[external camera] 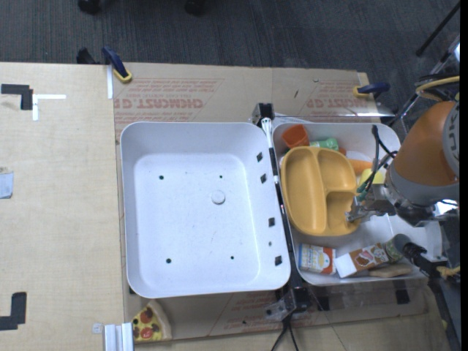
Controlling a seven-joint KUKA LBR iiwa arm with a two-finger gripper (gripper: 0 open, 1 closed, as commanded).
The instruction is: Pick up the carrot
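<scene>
In the right bin (387, 229), the carrot (363, 165) shows as a short orange piece just past the right rim of a yellow divided dish (318, 189); part of it is hidden behind cables. My gripper (357, 210) hangs low over the lower right edge of that dish, a little in front of the carrot and apart from it. The arm's orange band (431, 148) sits above it to the right. I see nothing held.
An orange cup (295, 134) and a green item (327, 144) lie at the back of the right bin. Small food boxes (316, 257) and a brown packet (369, 257) lie at its front. The left bin (135, 218) adjoins it.
</scene>
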